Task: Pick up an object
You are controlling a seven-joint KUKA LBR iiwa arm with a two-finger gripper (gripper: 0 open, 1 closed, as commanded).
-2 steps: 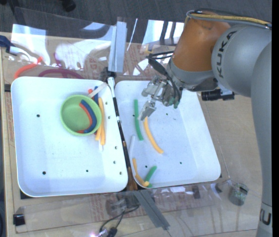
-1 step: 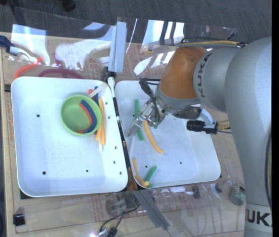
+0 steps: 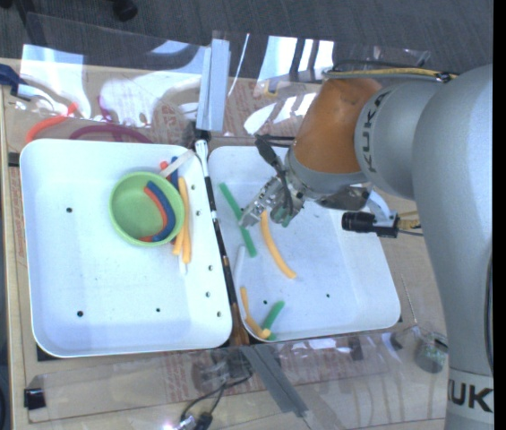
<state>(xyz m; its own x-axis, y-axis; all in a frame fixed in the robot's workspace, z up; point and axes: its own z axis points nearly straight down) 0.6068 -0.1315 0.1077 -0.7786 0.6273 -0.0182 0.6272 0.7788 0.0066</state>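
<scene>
My gripper [image 3: 266,209] hangs over the upper middle of the right bin [image 3: 360,285], its metal fingers pointing down-left. Just under the fingertips begins a yellow strip [image 3: 278,251] that runs down-right across the bin floor. Left of it lie a green stick [image 3: 229,201] and a shorter green piece [image 3: 249,241]. At the bin's lower left, a small green piece [image 3: 272,313] sits beside a yellow piece [image 3: 247,306]. I see nothing between the fingers, and their spread is unclear.
The left bin [image 3: 82,267] holds a green bowl [image 3: 136,209] with blue and red curved pieces inside, and orange-yellow sticks [image 3: 184,227] at its right side. A divider rail [image 3: 217,240] separates the bins. The arm's grey body covers the right side.
</scene>
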